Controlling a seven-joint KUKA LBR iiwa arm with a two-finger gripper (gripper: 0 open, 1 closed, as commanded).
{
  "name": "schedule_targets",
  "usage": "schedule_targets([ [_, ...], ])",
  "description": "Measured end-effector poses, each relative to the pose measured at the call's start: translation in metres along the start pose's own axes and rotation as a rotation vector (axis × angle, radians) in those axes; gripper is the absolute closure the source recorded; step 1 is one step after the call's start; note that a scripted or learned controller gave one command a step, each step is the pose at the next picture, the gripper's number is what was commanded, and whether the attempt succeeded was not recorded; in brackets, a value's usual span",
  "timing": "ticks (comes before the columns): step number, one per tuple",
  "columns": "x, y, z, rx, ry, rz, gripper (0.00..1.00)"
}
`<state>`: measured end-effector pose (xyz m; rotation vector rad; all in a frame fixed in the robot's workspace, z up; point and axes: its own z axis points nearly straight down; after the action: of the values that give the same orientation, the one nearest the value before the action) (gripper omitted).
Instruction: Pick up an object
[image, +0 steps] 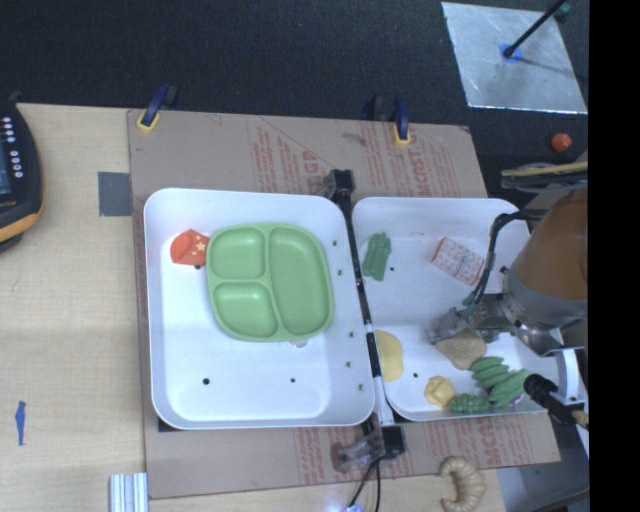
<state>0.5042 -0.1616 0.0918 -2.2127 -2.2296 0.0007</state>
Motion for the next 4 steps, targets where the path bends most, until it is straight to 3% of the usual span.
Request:
schedule_targets([
  [1,-0.020,0.087,-0.001,-0.007,-0.002,0.001,0.00],
  [2,-0.036,-0.010,0.001,0.009,0.002,0.009,0.00],
  [3,-0.029,0.079,-0.001,-0.006,-0.001,-0.001,0.00],
  [4,-0.052,-0.001,0.000,0.008,0.003,0.008,0.00],
])
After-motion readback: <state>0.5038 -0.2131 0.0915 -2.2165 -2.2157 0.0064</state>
